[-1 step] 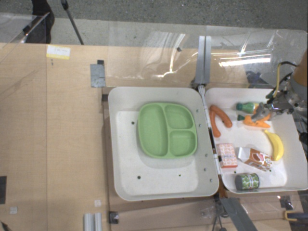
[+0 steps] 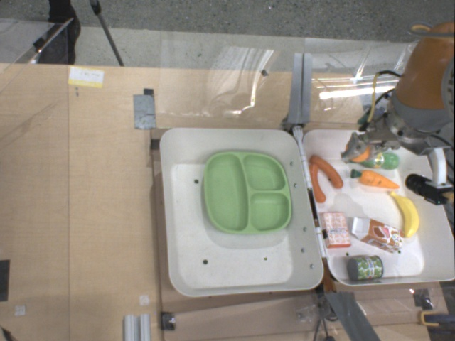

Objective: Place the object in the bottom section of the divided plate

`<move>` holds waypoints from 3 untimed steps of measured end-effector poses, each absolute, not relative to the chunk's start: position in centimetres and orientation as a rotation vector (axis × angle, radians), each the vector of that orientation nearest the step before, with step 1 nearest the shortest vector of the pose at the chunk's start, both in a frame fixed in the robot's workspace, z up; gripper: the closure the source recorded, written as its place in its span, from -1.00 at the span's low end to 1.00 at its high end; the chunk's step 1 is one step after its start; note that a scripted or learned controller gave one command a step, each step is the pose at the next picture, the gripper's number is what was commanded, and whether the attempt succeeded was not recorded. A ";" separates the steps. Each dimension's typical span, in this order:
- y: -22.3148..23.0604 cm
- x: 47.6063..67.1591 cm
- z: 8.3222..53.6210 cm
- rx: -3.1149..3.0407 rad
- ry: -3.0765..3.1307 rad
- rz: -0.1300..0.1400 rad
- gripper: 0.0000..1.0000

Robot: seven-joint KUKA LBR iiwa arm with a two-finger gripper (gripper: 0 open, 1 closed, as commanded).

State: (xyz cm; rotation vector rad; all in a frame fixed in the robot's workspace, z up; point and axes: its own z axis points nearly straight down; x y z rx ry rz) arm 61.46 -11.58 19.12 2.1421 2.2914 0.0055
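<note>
Nearest can: a dark green-labelled tin (image 2: pixel 365 267) lies on its side at the near edge of the right white bin (image 2: pixel 419 265).
Plate: we see the pale green divided plastic plate (image 2: pixel 247 191) alone in the left white bin (image 2: pixel 181 261), every section bare.
Gripper: the two-finger gripper (image 2: pixel 361 150) hangs over the right bin's far side; we cannot tell its opening or any hold.
Object: we judge it unpicked, among the toy food.
Neighbours: orange carrot (image 2: pixel 378 180), yellow banana (image 2: pixel 407 215), red sausages (image 2: pixel 323 176), printed packets (image 2: pixel 335 229).
Obstacle: the raised rims between the bins.

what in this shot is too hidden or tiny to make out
- Gripper, camera view: the arm's wrist covers it, so any hold is unclear.
- Green bottle, camera view: partly under the gripper.
- Snack packet and small carton, camera view: print too small to read.
- Arm, camera view: cut off by the right edge.
</note>
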 end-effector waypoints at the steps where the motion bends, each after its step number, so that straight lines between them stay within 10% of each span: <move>1: -2.6 62.8 22.3 1.927 2.474 0.007 1.00; 2: 3.6 64.0 19.1 1.970 2.443 0.005 1.00; 3: 13.0 59.9 25.5 2.075 2.355 0.010 1.00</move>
